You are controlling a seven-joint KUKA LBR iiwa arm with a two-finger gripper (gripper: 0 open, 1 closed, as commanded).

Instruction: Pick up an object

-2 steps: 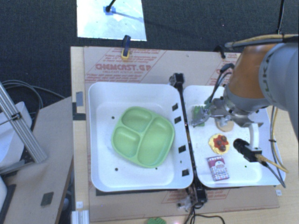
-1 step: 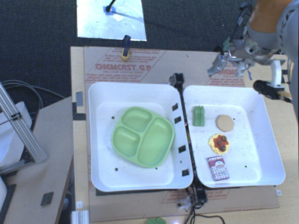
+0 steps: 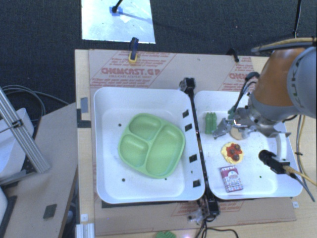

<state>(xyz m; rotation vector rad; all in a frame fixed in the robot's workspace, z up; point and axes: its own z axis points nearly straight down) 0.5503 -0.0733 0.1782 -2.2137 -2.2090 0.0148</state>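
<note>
Since the gripper [image 3: 229, 127] hovers beside the green block [image 3: 211, 122] in the right bin [image 3: 247, 192], apparently lining up, we cannot tell its finger state.

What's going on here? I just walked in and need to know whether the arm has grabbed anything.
A KUKA arm reaches into the right bin, its gripper hovering above a green ribbed block and a small toy pizza. Nothing shows between its fingers, so no pickup yet. A small red packet lies near the front. The left bin holds a green divided plate, untouched.
</note>
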